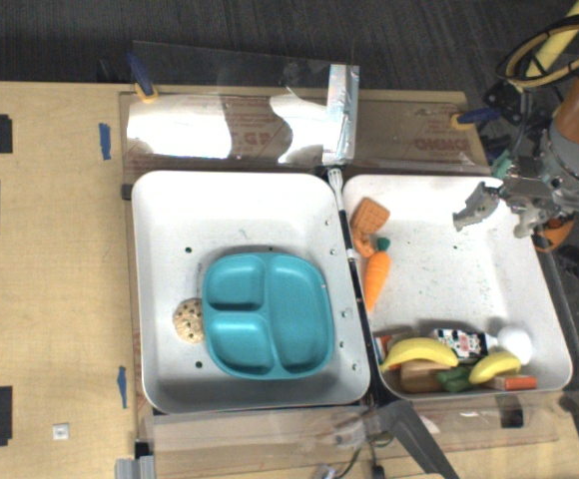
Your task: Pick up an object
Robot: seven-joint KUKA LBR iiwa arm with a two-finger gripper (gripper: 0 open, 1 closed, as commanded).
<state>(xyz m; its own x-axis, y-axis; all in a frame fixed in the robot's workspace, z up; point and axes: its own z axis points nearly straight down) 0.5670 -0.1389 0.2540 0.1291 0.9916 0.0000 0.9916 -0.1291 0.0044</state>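
Observation:
My gripper [496,218] hangs over the far right part of the right bin [439,297], open, with bare white floor showing between its two fingers. Against that bin's left wall lie an orange carrot [375,275], a tan waffle-like piece [369,214] and a small green bit [382,241]. Along the front wall sit two yellow bananas [418,351] [495,366], a black-and-white piece [459,342], a white egg [515,344], a brown block [419,375] and a green piece [455,379]. All of these lie well apart from the gripper.
The left bin [170,208] holds a teal divided plate [267,312] and a speckled cookie [188,319] beside it. A ridge [347,257] separates the two bins. Yellow and black cables [549,53] hang at the upper right above the arm.

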